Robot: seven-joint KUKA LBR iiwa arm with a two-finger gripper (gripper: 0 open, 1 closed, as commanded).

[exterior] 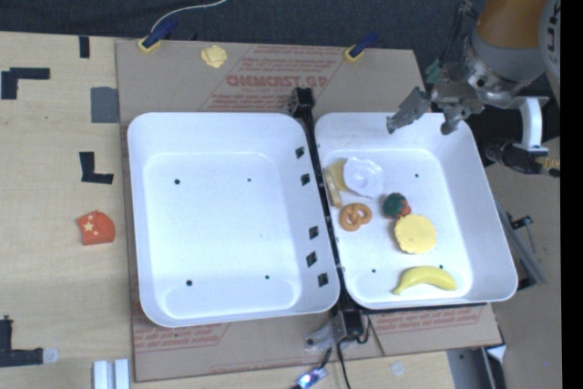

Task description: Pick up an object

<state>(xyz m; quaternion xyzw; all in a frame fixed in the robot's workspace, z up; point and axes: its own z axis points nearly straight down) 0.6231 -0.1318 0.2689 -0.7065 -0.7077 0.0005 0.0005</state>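
Above the far edge of the right bin, my gripper hangs with its fingers spread and nothing between them, so no pick has begun. I see the banana, yellow disc, pretzel and white piece lying loose below. My arm slants in from the right, wrist tilted down-left.

A small yellow lump sits on the cardboard sheet, an orange-red toy lying off its left edge.
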